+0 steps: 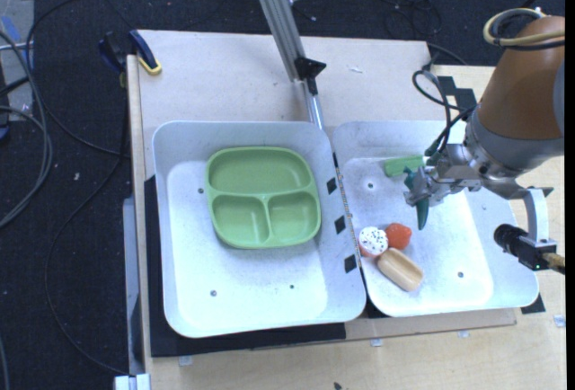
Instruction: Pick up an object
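In the right bin (467, 285) lie a white speckled ball (373, 241), a small red-orange piece (400, 235) touching it, and a tan bread-roll shape (402, 270) just in front of them. A green flat object (396, 167) rests near the bin's back, partly hidden by the arm. My gripper (418, 201) hangs over the middle of the right bin, just in front of the green object and a little behind and right of the red-orange piece. Nothing shows in its grasp.
The left bin (180, 289) holds a green divided plate (263, 197). A metal pole (278, 11) slants down to the bins' back edge. A black bracket (521, 244) sticks out at the right bin's right side. Cables lie on the dark floor around the bench.
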{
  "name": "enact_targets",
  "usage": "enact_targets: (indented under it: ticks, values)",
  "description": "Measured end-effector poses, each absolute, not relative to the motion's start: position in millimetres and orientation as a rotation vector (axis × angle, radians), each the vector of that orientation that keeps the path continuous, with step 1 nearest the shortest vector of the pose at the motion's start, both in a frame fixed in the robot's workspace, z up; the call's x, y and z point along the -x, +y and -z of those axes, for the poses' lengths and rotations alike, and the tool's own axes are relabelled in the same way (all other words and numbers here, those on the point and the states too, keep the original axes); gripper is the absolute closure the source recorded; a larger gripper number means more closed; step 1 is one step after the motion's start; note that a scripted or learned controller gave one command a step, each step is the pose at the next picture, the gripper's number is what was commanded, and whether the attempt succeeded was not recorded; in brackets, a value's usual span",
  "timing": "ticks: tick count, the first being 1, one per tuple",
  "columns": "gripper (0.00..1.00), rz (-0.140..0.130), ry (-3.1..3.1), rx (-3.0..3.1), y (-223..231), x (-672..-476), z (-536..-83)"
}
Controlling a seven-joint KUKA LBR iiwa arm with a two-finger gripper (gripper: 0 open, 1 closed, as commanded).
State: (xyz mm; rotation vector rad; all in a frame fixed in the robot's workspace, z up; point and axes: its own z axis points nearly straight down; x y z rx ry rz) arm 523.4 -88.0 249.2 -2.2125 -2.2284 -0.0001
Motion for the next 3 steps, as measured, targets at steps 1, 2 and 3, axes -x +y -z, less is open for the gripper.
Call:
enact_targets:
  ticks: [1,2,3]
  values:
    - [1.00,0.001,-2.230,2.211,-38,-526.3,-253]
    - [1.00,0.003,-2.231,2.212,19,-537.1,-258]
    - [1.00,0.000,-2.230,2.212,79,-542.2,-245]
